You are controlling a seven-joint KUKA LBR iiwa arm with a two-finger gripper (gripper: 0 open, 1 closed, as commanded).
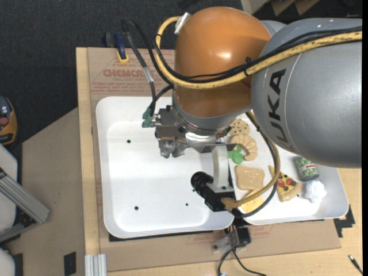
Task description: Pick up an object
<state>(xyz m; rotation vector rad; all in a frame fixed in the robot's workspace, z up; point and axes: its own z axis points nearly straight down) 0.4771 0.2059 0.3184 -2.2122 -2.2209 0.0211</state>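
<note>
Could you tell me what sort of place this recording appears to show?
Probably a robotics lab bench for grasping trials: a large KUKA arm hangs over two shallow white bins, the right one holding toy food pieces like a waffle and pizza slice.

In the right bin I see small toy foods clustered near the arm: a tan toast slice lying flat, a pizza wedge beside it, a green-labelled can, a crumpled white piece, and a cracker partly hidden.
</note>
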